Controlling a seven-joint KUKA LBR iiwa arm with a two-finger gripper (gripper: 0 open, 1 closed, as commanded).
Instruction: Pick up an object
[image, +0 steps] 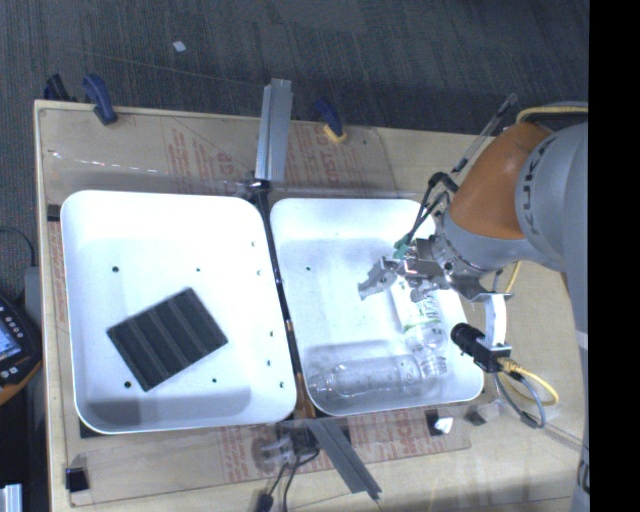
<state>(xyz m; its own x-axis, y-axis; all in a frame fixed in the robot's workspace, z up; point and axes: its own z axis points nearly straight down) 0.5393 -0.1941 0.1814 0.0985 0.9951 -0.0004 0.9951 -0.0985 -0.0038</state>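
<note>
Gripper (385, 275) over right bin (330, 215), finger state unclear. Clear plastic bottle (375, 377) below: likely light, slippery, crushable; grasp across mid-body.

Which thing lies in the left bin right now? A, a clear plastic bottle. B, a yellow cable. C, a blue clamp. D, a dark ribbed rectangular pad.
D: the dark ribbed pad lies flat in the left bin, while the clear bottles lie in the right bin.
</note>
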